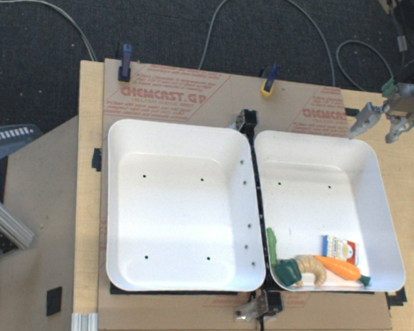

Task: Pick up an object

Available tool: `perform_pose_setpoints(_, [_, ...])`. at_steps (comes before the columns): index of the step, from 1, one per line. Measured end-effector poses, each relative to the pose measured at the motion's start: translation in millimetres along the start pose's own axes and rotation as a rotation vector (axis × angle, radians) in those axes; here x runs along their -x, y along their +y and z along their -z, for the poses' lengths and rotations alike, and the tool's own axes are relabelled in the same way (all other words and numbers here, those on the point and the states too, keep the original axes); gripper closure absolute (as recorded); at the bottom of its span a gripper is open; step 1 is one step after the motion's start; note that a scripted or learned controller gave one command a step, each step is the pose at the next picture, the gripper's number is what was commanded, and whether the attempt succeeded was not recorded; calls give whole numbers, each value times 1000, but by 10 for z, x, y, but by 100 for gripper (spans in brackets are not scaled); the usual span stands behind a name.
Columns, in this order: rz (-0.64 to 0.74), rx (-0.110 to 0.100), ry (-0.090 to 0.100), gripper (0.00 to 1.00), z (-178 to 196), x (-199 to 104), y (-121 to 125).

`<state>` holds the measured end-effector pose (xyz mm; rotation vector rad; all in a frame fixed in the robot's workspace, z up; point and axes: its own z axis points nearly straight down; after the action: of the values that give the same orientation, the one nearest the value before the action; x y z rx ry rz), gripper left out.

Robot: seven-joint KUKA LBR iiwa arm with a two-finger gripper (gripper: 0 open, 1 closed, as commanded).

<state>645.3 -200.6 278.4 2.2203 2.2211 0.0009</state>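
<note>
While we read the view from its near edge to its far edge, these are the lines that matter:

Near cluster: the pickable things all crowd the near edge of the right bin, at about 6 o'clock within it. They are a carrot, a tan curved piece, a dark green piece, a thin green strip by the near left wall, and a small white and red packet.

Long axis: the carrot lies nearly across the view, from 9 toward 4 o'clock, its tip toward the tan piece and its green end at the right rim. The packet sits just behind it, touching or nearly so; we cannot tell which.

Left bin: the left bin lies at 9 o'clock of the right one, both on the tabletop.

Tool: the tool hangs beyond the far right corner of the right bin, over the brown board. Its two fingers are spread apart with nothing between them.

Relation that decides the move: from the tool, the cluster lies at about 6 to 7 o'clock, well apart, across the whole depth of the bin.

Our judgement: the task is at its start. We would need to travel toward the near edge, then descend. The carrot seems the clearest target if we close across its short width.

Risk: the near wall and crowded neighbours could block a finger.
</note>
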Motion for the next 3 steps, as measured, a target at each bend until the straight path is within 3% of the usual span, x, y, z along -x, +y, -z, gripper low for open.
perform_pose_setpoints(1, [-3,-12,3,0,-1353,160,-523])
perform_pose_setpoints(2, [-2,-8,3,0,-1903,53,-1225])
perform_pose_setpoints(3, [-1,-1,1,0,-1931,-104,-1594])
